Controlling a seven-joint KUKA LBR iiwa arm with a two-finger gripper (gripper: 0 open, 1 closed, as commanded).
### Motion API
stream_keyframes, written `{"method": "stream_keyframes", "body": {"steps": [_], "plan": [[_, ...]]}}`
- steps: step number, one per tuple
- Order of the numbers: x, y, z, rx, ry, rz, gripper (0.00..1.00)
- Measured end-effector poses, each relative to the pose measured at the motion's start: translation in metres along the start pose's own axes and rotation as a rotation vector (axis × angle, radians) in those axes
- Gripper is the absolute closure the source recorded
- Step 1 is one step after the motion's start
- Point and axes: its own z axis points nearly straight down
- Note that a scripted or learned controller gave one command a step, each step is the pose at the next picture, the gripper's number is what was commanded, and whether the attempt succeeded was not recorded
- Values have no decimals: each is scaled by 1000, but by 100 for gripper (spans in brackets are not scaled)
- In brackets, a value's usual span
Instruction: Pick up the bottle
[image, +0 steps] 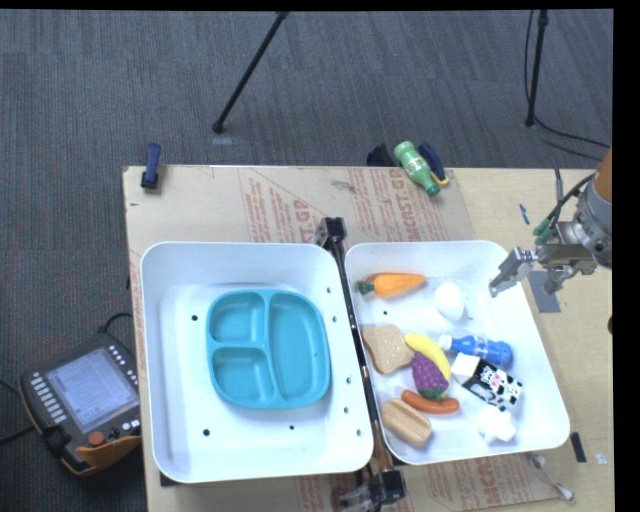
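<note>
A blue bottle (484, 350) with a white cap lies on its side in the right bin (420, 252), cap pointing left, next to a banana (428, 354) and a black-and-white carton (493, 384). A green bottle (416, 166) lies on the bench behind the bins. My gripper (527, 281) hovers over the right bin's right rim, up and to the right of the blue bottle and apart from it. It is open with nothing between its fingers (507, 271).
The right bin also holds a carrot (395, 284), an egg (451, 299), bread (386, 347), grapes (430, 377), a hot dog (430, 404) and a bun (407, 424). A teal divided plate (268, 349) lies in the left bin (160, 300). A pendant (80, 398) sits at the left.
</note>
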Motion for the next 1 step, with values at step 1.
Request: {"method": "stream_keyframes", "body": {"steps": [1], "plan": [[0,0,-10,1,1,-3,100]]}}
